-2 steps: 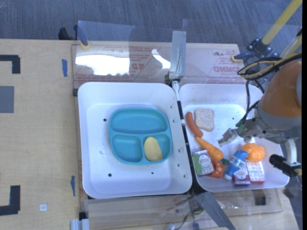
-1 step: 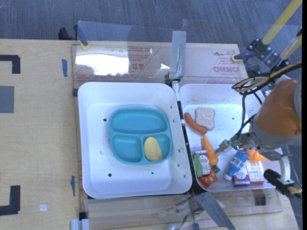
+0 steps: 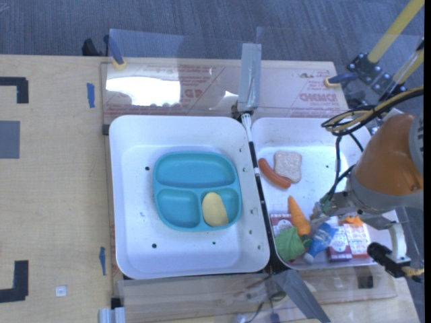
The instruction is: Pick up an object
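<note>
While the gripper (image 3: 322,215) hangs low over the right bin (image 3: 316,132) near the carrot (image 3: 299,215) and blue bottle (image 3: 320,237), nothing looks lifted yet; grip state unclear

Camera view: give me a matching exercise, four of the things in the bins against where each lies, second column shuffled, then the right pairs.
Things:
1. yellow potato-shaped toy
2. hot dog
3. slice of bread
4. carrot

Places:
A. right bin, just right of the hot dog
B. a lower compartment of the blue tray
C. right bin, near the gripper
D. right bin, beside the divider

Pairs: 1-B, 2-D, 3-A, 4-C
</note>
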